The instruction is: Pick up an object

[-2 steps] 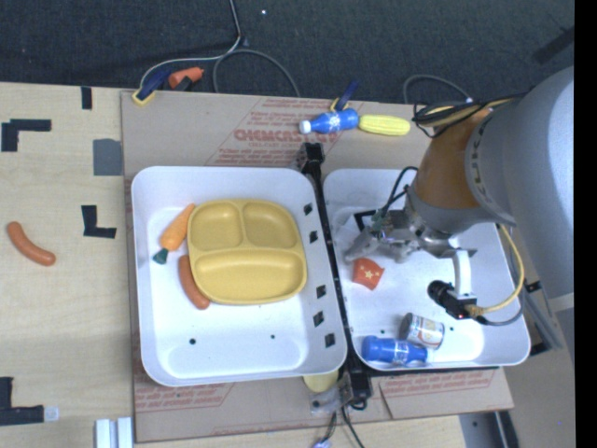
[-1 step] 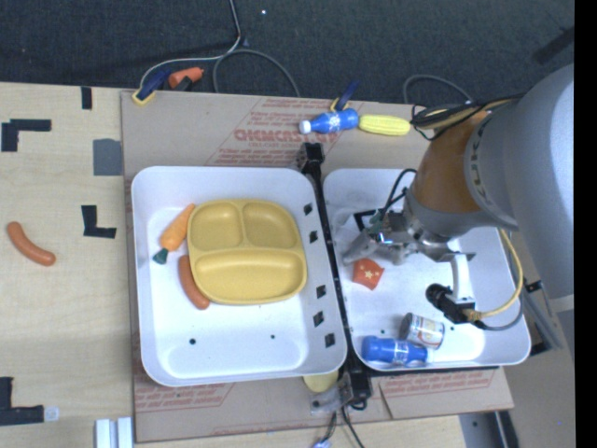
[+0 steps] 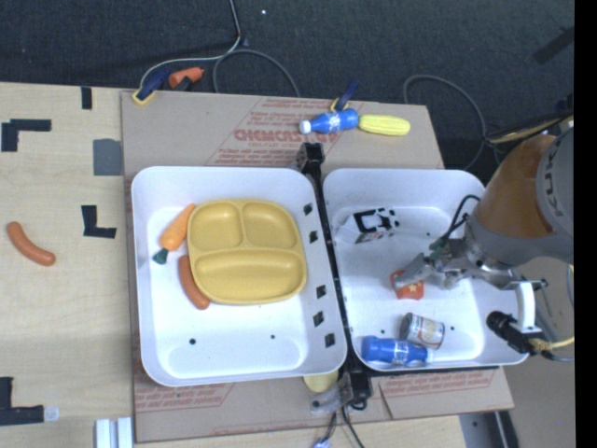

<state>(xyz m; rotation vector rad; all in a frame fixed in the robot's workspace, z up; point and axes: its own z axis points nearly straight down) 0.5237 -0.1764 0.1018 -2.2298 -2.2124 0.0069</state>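
A: What are you seeing in the 2 bins?
B: The yellow tray point(image 3: 247, 251) is lying in the left bin point(image 3: 149, 250). In the right bin point(image 3: 420, 189), your tool point(image 3: 418, 273) is touching the red object point(image 3: 409, 287); its grip I cannot tell.

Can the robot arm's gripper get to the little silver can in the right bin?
Probably yes. The silver can lies in the open on the right bin's floor, just below the gripper, which is over a red object. Only the blue bottle beside it crowds one side.
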